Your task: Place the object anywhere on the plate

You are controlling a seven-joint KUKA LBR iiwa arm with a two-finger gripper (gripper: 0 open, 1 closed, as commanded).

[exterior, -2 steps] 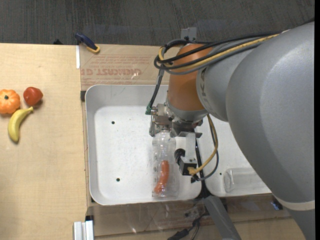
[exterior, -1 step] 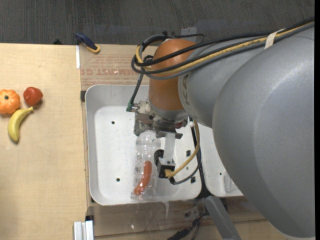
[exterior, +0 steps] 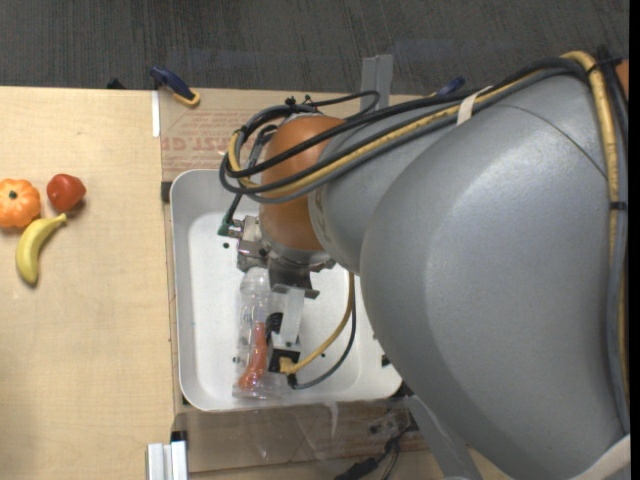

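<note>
**Operator:** Where's my gripper?

**Spotter:** Your gripper hangs over the white bin, under the orange band of your arm. You can't tell from here whether it's open or closed.

**Operator:** And the object?

**Spotter:** A clear plastic thing lies in the bin just below your gripper, with an orange-red piece at its lower end.

**Operator:** What else?

**Spotter:** Well apart on the bench to the left you have an orange, an apple and a banana, close together.
</note>
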